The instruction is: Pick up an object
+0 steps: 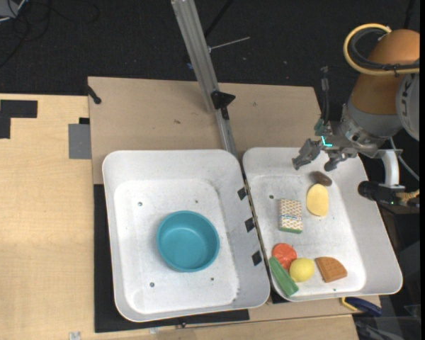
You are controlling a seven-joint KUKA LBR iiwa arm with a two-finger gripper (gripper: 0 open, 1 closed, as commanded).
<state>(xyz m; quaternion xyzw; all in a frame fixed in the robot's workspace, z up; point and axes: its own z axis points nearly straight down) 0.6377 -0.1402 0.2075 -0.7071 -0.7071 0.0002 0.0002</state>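
The robot's 2-finger hand [316,156] hung spread and empty over the far edge of the right white plastic bin [372,246], just beyond the pale yellow lemon-shaped toy [317,200], seemingly poised there to descend on that nearest object.

I see my tool [317,157] spread open above the far side of the right bin [372,239], gripping nothing. Just below it lies a yellow potato-shaped piece [317,200] beside a patterned block [291,214]. The left bin [127,183] holds a teal bowl [188,241].
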